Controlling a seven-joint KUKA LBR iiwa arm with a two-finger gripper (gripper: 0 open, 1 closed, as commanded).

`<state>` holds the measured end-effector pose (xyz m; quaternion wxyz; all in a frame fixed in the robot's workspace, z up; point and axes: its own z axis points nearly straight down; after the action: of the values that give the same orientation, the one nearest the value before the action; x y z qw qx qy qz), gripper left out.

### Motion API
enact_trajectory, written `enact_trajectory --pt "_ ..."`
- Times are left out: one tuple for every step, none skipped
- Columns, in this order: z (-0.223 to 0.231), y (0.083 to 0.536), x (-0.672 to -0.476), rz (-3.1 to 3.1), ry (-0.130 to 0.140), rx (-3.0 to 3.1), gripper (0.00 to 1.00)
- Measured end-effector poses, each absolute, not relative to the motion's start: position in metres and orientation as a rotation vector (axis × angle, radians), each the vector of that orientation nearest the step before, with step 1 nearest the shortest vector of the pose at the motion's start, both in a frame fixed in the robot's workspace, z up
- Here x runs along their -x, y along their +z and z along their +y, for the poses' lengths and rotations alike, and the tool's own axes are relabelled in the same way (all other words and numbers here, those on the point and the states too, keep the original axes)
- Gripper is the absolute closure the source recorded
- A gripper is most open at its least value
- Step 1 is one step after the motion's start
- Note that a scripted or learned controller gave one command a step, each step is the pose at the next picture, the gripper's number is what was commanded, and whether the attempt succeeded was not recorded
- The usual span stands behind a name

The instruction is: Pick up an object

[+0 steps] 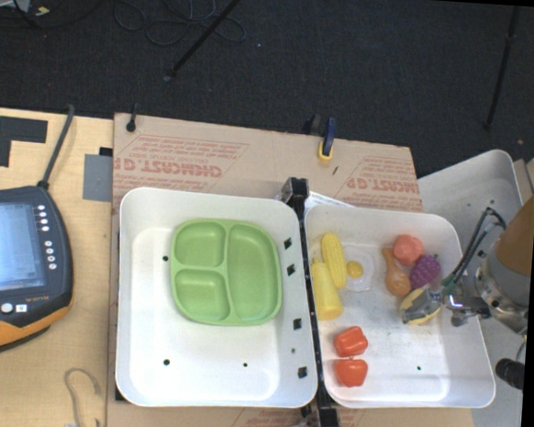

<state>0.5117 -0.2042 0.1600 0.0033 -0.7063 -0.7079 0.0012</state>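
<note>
Tool (437,302) beside upright purple grapes (425,270), stem upward.

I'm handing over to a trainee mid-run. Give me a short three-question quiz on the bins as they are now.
1. True or false: the green tray lies in the left bin.
2. Which thing lies nearest the gripper in the right bin? A) corn B) purple grapes C) red peppers
3. Fill in: two long yellow things, the corn and a banana, lie along the right bin's ____ side.

Key: 1 true. 2 B. 3 left.
</note>
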Motion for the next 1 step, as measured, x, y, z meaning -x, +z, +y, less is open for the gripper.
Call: enact_trajectory --pt "-0.2035 0.0961 -0.514 -2.218 0.004 2.213 0.0"
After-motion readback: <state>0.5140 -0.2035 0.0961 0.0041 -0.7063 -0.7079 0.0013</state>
